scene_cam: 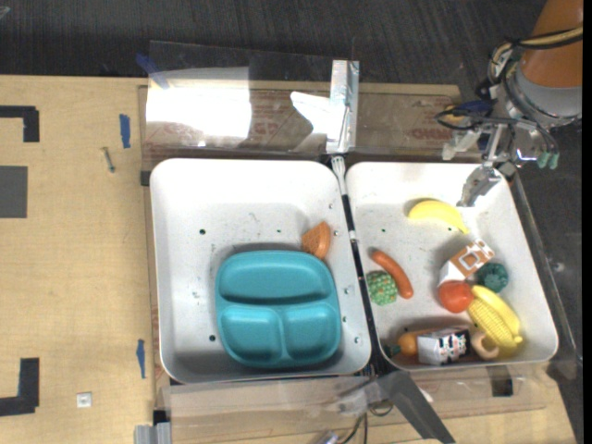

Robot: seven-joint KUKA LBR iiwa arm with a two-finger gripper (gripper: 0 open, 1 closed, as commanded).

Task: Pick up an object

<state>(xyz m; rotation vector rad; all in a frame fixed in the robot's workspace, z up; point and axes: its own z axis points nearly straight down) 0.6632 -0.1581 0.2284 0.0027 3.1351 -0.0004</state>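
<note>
Camera view shows the arm point(553, 40) reaching from the right, its gripper point(481, 185) above the right bin's point(536, 276) far edge. Whether it is open cannot be told; the banana point(437, 214) lies just beside it

Fixed setting, located from the hand point(481, 185). Directly beneath the hand lies the right white bin point(393, 202), the hand standing over its far right corner. The left white bin point(213, 202) lies well to the hand's left, touching the right bin along a shared middle rim. Both rest on a tan tabletop point(65, 276) that extends far left of the hand. Behind the bins, up and left of the hand, a clear plastic sheet point(231, 109) catches glare, with an upright metal strip point(342, 100) at its right end. Blue tape point(124, 129) and black corner marks point(23, 123) lie farthest left.
</note>
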